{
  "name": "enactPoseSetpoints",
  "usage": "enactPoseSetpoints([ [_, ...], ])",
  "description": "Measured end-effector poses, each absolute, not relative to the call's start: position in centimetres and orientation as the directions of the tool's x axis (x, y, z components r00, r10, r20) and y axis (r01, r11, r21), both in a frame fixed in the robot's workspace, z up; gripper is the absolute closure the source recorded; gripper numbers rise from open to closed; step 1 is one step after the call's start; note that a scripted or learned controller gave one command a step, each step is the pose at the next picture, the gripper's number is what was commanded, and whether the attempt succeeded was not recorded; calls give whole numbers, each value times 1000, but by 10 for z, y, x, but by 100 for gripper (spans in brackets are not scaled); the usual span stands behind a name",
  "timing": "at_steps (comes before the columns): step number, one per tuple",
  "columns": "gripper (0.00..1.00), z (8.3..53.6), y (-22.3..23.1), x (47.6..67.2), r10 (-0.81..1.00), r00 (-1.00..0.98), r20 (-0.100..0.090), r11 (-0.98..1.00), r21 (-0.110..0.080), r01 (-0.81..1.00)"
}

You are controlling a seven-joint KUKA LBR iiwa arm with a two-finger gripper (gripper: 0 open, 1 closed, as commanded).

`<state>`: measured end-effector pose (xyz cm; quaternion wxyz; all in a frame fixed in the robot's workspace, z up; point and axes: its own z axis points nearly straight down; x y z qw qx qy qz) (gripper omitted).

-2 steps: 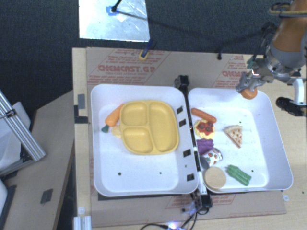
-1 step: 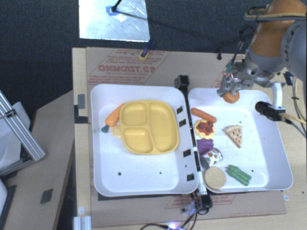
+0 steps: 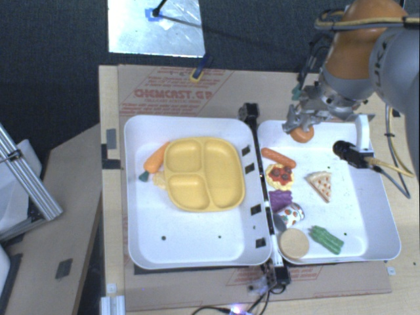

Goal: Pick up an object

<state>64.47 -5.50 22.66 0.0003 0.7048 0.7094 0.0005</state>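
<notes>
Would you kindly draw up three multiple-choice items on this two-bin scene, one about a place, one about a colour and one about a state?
1. Where does the carrot lie?
A. In the left bin, against the yellow tray's left edge
B. In the right bin, beside the pizza slice
C. On the bare bench

2. What colour is the divided tray?
A. Red
B. Yellow
C. Blue

3. How does the gripper stand?
A. Low over the left bin
B. Resting on the green vegetable
C. At the right bin's far end, right above a small orange object

Answers:
1 A, the carrot touches the tray's left side inside the left bin.
2 B, the tray is plain yellow.
3 C, the orange object sits just under the gripper in the right bin.
</notes>
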Motion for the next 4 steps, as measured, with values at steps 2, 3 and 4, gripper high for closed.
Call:
enactPoseSetpoints([
  [2, 100, 225, -6, 622, 1000, -3, 0, 3, 2, 1000],
  [3, 100, 215, 0, 630, 1000, -5, 0, 5, 2, 1000],
  [4, 100, 223, -5, 639, 1000, -3, 1, 3, 2, 1000],
])
